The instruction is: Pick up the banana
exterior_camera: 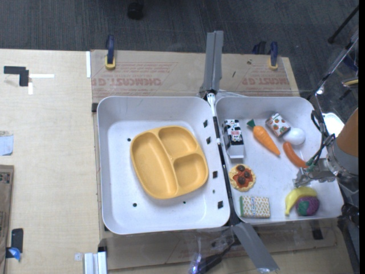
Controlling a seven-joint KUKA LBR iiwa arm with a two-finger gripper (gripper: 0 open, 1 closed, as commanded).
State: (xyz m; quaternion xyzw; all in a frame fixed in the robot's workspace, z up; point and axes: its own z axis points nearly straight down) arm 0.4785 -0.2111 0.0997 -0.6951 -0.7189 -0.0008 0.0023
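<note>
Hovering just above the banana (292,199), the gripper (302,180) holds nothing; how wide its fingers stand I cannot tell. One banana lies at the right bin's (268,104) near right corner, touching a purple-green ball (307,205). Two carrots (266,139) lie farther back, beside one egg (295,136). One yellow tray (169,161) sits in the left bin.
</note>
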